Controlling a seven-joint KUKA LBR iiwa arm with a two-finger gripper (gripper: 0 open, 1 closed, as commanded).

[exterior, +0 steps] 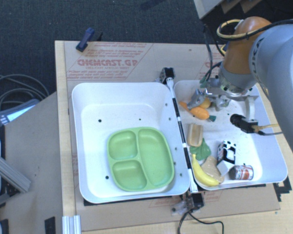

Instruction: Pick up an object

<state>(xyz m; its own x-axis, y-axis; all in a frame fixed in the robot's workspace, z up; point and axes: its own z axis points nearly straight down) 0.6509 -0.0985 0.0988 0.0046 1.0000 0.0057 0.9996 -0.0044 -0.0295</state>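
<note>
Hand (211,95) low in right bin (278,165), far corner, right over orange carrot-like piece (200,112). Hand state: cannot tell, view blocked by wrist. No object seen lifted; pick not yet done. Banana (203,173), can (241,172), black-white box (228,151), tan block (195,134) lying near front of bin. Left bin (88,101) holds green divided tray (139,158). Grasp and lift remain.

Dark carpet floor (63,9), cardboard-topped bench (112,60), loose cables (14,89) at left
</note>
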